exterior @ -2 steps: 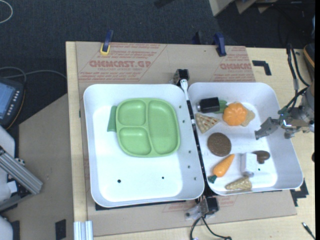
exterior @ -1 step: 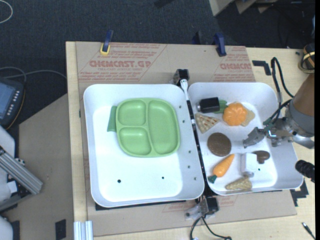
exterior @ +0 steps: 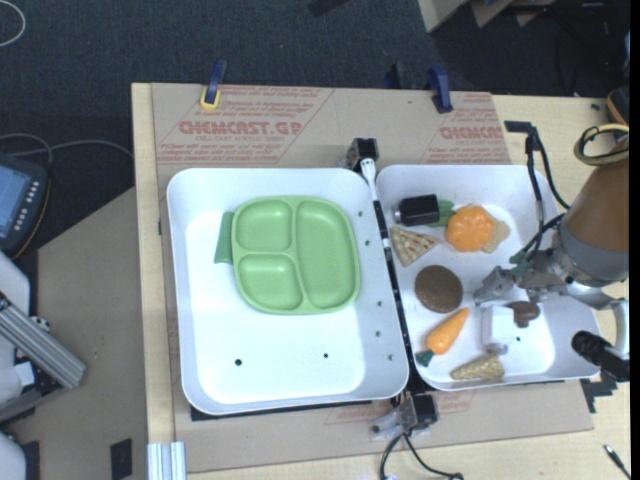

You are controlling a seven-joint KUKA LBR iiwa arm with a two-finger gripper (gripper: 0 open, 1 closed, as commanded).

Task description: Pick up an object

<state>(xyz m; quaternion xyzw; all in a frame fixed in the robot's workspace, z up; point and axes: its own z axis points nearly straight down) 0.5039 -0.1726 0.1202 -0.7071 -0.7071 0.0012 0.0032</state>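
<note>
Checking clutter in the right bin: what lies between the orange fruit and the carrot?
In the camera view, the round brown cookie lies between the orange fruit and the carrot, slightly left of the line between them, on the white bin floor.

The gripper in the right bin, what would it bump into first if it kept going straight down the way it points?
Probably the bare white floor of the right bin. The gripper points down between the carrot and a small brown thing, with a cracker-like piece just beyond. Depth is hard to judge.
</note>
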